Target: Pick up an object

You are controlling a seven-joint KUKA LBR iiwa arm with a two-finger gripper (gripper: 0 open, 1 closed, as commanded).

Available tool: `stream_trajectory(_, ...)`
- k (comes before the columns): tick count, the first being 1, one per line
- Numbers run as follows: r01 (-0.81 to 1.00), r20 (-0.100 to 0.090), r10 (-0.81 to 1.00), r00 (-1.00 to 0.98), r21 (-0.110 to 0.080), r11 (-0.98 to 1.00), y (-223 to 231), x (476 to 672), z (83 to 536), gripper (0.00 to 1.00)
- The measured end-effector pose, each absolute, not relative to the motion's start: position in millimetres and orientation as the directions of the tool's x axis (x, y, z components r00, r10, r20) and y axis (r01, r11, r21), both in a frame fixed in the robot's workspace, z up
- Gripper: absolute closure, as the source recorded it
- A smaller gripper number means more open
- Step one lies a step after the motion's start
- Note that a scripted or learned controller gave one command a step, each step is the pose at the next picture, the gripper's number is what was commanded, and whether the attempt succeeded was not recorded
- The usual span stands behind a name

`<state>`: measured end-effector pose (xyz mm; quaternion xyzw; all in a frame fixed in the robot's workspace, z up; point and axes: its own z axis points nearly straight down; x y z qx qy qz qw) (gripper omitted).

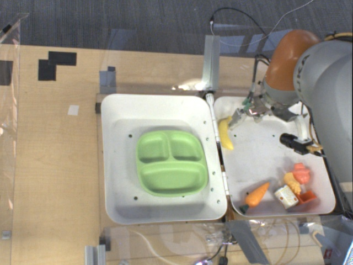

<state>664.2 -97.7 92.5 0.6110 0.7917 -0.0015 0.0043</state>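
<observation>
Tapered orange carrot [257, 194] and curved yellow banana [224, 133] on smooth white bin [259, 164]

Grey arm [331, 76], orange band [288, 59], black cable, metallic wrist

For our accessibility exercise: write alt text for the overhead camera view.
A grey robot arm reaches from the right over the right bin, which holds a banana by its left wall and a carrot and small toy foods near the front. The left bin holds a green divided plate.
</observation>
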Motion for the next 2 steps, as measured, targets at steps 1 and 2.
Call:
stream_trajectory(1, 0.787, -0.001, 0.787, -0.617, -0.019, 0.617, -105.3, 664.7, 88.4, 0.0)
stream_trajectory(2, 0.884, -0.006, 0.884, -0.468, 0.008, 0.468, -186.5, 667.1, 161.4, 0.0)
